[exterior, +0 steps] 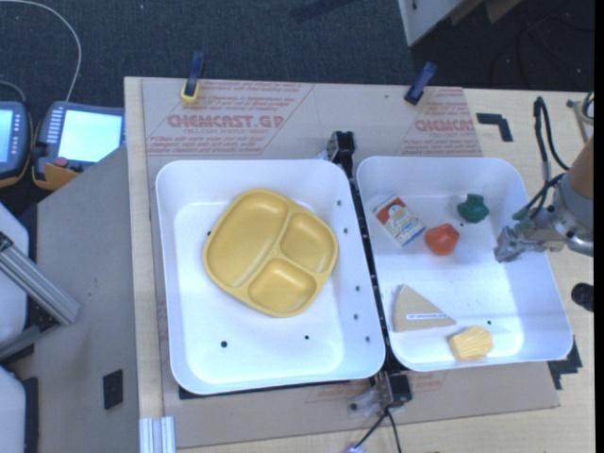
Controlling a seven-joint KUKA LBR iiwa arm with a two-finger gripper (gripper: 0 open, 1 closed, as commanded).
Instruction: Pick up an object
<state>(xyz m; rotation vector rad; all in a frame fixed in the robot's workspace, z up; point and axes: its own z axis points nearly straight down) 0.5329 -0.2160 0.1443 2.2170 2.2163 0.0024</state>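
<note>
Bench (236, 111): two shallow white bins were borne side by side, so that items could be reached from the arm's side.
Left bin (179, 253): a yellow tray was held in it, well apart from the gripper.
Right bin (538, 291): all the small items were gathered here, nearest the arm; the pick was judged to be meant from this bin.
Tray (271, 251): it lay flat and slightly turned, three compartments up; it was judged too broad for a two-finger pinch.
Arm (585, 206): it was brought in from the right, over the right bin's far wall.
Wedge (420, 310): a pale wedge was laid flat near the bin's front, just beside the block.
Carton (398, 220): it was lying tilted near the bin's left wall.
Block (470, 343): a small yellow block was seen at the front edge.
Red item (441, 240): it was set between the carton and the gripper, the likeliest target by position.
Green item (473, 208): it was seen just behind the red item.
Gripper (511, 244): it was held low at the bin's right side, apart from every item; nothing was seen between its fingers, and whether they were spread or pressed together could not be told.
</note>
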